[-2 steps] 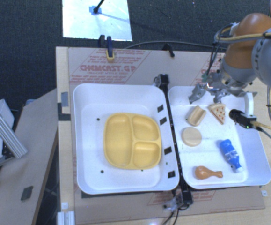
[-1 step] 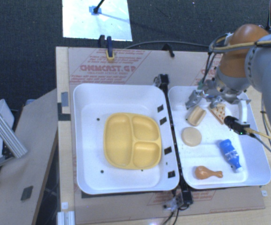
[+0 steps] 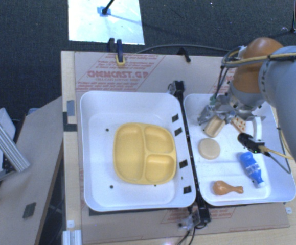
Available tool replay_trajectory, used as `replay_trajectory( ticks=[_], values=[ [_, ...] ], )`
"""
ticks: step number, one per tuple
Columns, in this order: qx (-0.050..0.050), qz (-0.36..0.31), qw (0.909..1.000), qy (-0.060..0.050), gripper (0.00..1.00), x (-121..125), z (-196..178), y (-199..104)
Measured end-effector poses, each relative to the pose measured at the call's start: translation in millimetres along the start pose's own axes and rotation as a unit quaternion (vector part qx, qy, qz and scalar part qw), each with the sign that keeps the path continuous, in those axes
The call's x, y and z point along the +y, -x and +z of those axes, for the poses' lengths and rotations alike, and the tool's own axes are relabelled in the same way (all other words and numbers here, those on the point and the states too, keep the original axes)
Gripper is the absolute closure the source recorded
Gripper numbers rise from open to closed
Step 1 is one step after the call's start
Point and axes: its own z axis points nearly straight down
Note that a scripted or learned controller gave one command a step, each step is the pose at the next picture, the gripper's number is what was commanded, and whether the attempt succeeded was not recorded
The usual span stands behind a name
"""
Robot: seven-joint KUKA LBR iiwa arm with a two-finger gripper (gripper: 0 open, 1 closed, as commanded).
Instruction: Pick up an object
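Observation:
In the right bin (image 3: 283, 188), my gripper (image 3: 221, 119) hangs low over the far left part, below the orange-banded wrist (image 3: 255, 60). A tan cylinder (image 3: 213, 126) lies tilted right at the gripper's lower end, touching or nearly touching it; the view does not show whether it is held. Just in front of it rests a round beige disc (image 3: 209, 148). A blue bottle (image 3: 251, 167) lies toward the right side of the bin, and an orange drumstick-shaped toy (image 3: 227, 188) sits near the front wall.
The left bin (image 3: 94, 137) holds a yellow divided plate (image 3: 143, 152). A black divider with clips (image 3: 184, 137) runs between the bins. A thin cable with a small black part (image 3: 250, 142) trails from the arm over the right bin.

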Motion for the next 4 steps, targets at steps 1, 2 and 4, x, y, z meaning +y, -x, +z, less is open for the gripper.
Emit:
replay_trajectory(
  ticks=[1, 2, 4],
  values=[
    [0.000, 0.000, 1.0000, 0.003, 1.00, 1.6, -13.1, 0.2],
    [0.000, -0.001, 1.0000, 0.003, 1.00, 4.0, -57.3, -3.1],
    [0.000, -0.002, 1.0000, 0.003, 1.00, 5.2, -161.2, -10.8]
  ],
)
